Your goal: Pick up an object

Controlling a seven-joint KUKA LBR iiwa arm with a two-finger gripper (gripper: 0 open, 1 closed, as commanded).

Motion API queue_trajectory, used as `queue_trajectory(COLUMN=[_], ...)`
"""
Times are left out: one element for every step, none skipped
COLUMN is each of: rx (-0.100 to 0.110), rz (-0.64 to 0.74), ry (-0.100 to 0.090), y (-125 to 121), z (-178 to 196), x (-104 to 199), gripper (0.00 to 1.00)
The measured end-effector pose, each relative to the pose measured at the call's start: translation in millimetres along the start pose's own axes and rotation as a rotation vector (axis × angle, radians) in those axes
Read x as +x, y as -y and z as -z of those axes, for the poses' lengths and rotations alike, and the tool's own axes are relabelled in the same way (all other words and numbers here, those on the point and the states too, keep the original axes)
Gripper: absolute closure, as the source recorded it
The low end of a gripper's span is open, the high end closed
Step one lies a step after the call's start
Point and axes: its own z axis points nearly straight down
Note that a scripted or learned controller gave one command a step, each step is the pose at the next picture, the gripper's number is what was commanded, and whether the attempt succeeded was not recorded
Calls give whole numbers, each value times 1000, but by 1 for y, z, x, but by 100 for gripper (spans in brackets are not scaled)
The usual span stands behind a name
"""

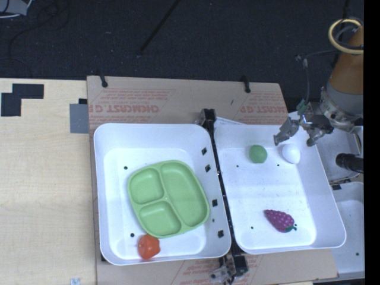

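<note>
The gripper (pixel 300 132) hangs with fingers spread and nothing between them over the right bin (pixel 332 218), far-right corner, just above the white egg (pixel 291 154) (green ball (pixel 257 154) to its left). Approach stage — next, descend around 1 object and close.

Two shallow white plastic bins (pixel 113 153) sit side by side. One holds one green three-compartment plate (pixel 168 198) and one orange-red round fruit (pixel 148 246). The other holds one green ball (pixel 257 154), one white egg-shaped object (pixel 291 154) and one purple grape bunch (pixel 279 219)
</note>
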Motion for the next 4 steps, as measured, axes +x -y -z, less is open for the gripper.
queue_trajectory(rx=[-13,-8,-8,-8], rz=[2,4,3,2], ry=[3,2,1,1], y=[-2,-7,-9,-9], z=[8,-37,-80,-124], x=[0,3,6,8], gripper=[0,0,0,0])
